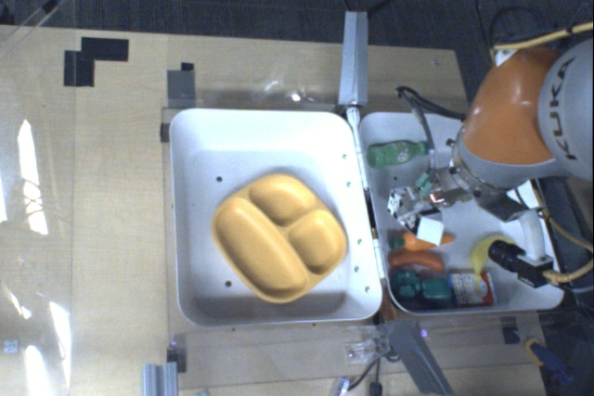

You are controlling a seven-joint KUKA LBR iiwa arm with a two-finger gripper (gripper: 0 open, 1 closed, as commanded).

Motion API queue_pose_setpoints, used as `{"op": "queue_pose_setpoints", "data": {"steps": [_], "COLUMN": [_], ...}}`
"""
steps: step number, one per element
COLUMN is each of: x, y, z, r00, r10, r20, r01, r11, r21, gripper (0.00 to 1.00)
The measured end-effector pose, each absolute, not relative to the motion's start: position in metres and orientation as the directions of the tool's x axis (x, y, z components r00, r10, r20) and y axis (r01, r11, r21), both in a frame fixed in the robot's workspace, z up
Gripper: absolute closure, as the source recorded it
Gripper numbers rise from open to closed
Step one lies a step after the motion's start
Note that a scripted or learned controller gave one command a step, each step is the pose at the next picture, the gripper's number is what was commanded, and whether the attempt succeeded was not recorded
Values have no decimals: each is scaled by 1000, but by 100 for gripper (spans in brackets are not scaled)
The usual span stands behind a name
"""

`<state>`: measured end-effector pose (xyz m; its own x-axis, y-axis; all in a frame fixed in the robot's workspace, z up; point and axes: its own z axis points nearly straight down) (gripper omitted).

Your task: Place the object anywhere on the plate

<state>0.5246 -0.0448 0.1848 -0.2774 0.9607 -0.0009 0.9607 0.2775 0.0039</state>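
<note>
The yellow plastic plate with three rounded compartments [281, 235] lies in the white bin on the view's left [186, 199], near its middle and turned at a slant. It is well apart from the gripper [409, 199], which hangs over the white bin on the view's right [461, 232], close to that bin's left wall. Whether the gripper is parted or closed cannot be made out: its tip is a small tangle of metal and wires, and nothing can be seen held in it.

Just below the tip sits a small white block [430, 228]; whether the two touch is unclear. Under the block lies an orange, carrot-like piece [419, 243], touching or overlapping a red-orange piece [417, 260]. Along the near wall a dark green lump [422, 290] lies just beside a small bottle with a red and white label [470, 287], which is on its side. Further right a yellow rounded thing [485, 251] is partly covered by the robot's own hardware, so its shape is hard to read. At the far end of the same bin a pale green plastic bottle [397, 152] lies on its side.

The plate is glossy and a uniform yellow, with one long compartment on its lower left and two shorter ones at its top and right.

The grey arm with its orange band [506, 118] hides the right bin's upper right part, and a grey metal post [354, 60] rises between the bins at their far edge.
</note>
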Motion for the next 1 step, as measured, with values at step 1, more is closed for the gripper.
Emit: {"op": "queue_pose_setpoints", "data": {"steps": [1], "x": [521], "y": [-77], "z": [185], "r00": [-265], "r10": [964], "r20": [-2], "r01": [964], "r11": [265], "r21": [5], "gripper": [100]}}
